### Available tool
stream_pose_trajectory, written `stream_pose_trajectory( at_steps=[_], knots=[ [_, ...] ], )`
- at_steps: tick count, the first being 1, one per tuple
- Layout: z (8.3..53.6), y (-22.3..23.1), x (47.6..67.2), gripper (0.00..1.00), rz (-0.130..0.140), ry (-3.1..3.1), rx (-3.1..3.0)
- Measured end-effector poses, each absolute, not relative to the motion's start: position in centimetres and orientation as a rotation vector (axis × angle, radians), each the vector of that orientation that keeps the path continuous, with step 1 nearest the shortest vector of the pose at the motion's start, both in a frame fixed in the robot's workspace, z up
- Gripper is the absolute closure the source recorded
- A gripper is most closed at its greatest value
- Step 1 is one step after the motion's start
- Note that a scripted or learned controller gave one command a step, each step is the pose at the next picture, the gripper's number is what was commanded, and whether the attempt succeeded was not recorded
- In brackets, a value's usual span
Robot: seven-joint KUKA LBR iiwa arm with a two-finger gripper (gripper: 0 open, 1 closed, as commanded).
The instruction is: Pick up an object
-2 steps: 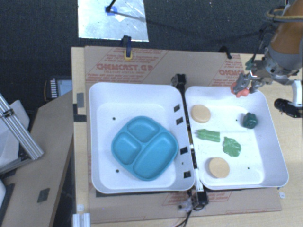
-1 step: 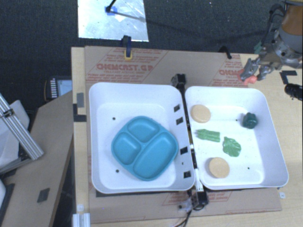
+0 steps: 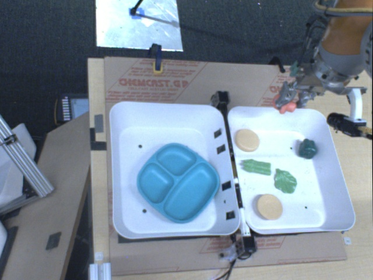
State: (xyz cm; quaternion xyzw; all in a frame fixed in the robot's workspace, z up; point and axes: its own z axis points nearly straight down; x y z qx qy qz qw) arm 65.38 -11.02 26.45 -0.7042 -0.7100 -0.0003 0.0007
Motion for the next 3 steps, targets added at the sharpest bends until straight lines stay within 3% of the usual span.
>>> stream_pose_trajectory(
  at_steps=[1, 3],
  knots=[
    [25.0, -6.3, 65.2, 1.0, -0.002, -2.231, -2.212],
    [23.6, 4.0, 61.8, 1.0, -0.001, -2.229, -2.211]
  ],
)
